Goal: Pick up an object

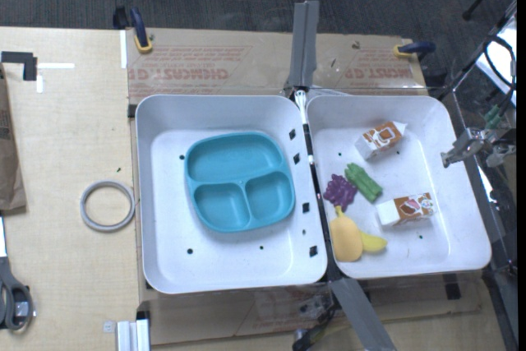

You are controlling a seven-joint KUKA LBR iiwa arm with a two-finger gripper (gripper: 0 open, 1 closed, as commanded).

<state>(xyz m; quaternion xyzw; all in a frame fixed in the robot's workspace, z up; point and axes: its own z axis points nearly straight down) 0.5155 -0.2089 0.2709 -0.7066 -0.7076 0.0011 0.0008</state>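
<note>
Pale wooden bench [66,119] carried two white bins, and right of the blue divided plastic tray [239,182] lay the small cartons, nearest one [380,138] upright-ish and free-standing, best approached straight down; gripper [460,150] sat beyond, its grip state untellable.

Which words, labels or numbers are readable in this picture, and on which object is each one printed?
Red print on the cardboard sheet behind the bins: upside down and too blurred to read.
Pictures on the two small cartons in the right bin: too small to read.
Nothing else carries text.
</note>
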